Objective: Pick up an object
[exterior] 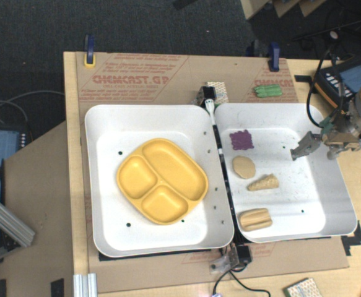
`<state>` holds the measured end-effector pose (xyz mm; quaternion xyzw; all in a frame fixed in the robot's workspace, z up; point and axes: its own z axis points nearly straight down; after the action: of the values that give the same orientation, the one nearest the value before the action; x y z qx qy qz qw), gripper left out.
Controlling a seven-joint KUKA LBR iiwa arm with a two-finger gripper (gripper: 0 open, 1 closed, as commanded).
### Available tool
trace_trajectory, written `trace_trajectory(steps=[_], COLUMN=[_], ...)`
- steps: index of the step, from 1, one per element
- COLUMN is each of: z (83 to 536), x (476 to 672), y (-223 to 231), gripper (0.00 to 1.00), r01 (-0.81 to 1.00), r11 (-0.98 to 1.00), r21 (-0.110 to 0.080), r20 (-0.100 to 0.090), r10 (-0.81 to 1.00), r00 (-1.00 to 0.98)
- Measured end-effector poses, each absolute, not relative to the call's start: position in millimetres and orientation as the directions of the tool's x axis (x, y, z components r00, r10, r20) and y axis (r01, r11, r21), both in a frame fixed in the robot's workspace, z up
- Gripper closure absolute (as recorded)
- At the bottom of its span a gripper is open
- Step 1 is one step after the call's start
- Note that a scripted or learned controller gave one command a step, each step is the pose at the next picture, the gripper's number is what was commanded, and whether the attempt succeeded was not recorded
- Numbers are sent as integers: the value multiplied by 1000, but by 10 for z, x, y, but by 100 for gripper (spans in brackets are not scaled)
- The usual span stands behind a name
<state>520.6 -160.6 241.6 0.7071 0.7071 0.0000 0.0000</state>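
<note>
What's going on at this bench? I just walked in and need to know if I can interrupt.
A robot arm reaches in from the right, its hand over the right bin near its far right side, holding nothing visible. That bin has a purple piece, a round tan piece, a tan wedge and a bun-like roll. The left bin holds a yellow divided plate. Nothing looks picked up yet.

Two bins side by side on board point(137, 79), touching along middle edge. Left bin point(100, 166): divided tray point(161, 180) sitting about centre. Right bin point(329, 197): four bits in left half, well apart from each other. Block point(241, 140) at back, round piece point(244, 166) just in front of it, wedge point(263, 182) in front-right of that, roll point(255, 218) nearest front. Gripper point(316, 142) over right bin's back-right part. Small thing point(267, 91) on board behind right bin.
</note>
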Motion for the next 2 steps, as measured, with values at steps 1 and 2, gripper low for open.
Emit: trace_trajectory(steps=[1, 2], z=[1306, 990], x=[6330, 6648], y=[-1604, -904], gripper=[0, 0], r01=[1000, 1000], r11=[4, 3], r21=[14, 5], r20=[-4, -1], r10=[1000, 1000], r00=[-4, -3])
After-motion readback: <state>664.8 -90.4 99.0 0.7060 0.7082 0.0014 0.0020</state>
